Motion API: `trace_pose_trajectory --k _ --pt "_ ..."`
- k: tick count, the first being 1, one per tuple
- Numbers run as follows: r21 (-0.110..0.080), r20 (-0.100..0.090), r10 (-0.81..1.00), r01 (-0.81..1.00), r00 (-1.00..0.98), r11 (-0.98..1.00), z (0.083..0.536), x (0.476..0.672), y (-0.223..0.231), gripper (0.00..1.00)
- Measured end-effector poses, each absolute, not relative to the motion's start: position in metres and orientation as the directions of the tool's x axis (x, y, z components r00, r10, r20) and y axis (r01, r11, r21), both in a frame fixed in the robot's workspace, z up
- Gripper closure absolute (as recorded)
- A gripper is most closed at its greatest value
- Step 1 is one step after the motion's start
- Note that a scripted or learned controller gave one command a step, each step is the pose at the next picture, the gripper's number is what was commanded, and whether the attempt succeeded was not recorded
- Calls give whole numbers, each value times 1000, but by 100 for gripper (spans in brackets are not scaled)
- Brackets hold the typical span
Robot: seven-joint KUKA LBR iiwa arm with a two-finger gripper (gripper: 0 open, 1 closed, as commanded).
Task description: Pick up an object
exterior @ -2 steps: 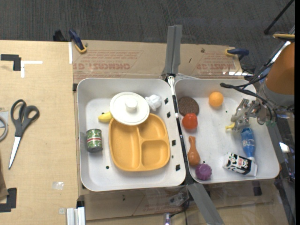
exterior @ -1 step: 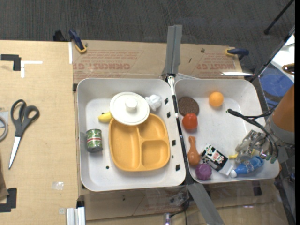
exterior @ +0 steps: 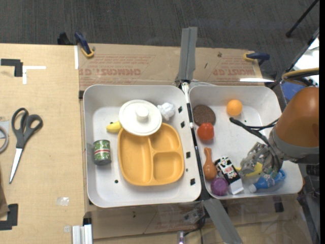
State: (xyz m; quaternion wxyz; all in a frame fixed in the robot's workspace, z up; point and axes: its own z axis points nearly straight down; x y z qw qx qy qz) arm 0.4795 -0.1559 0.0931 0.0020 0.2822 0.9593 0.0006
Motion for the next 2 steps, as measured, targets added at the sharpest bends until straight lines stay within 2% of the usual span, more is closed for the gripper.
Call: trace_pose_trajectory --k 1,2 --pt "1 -2 543 543 -840 840 92 479 -157 0" --pt "1 -5 608 608 -794 794 98 603 -117 0"
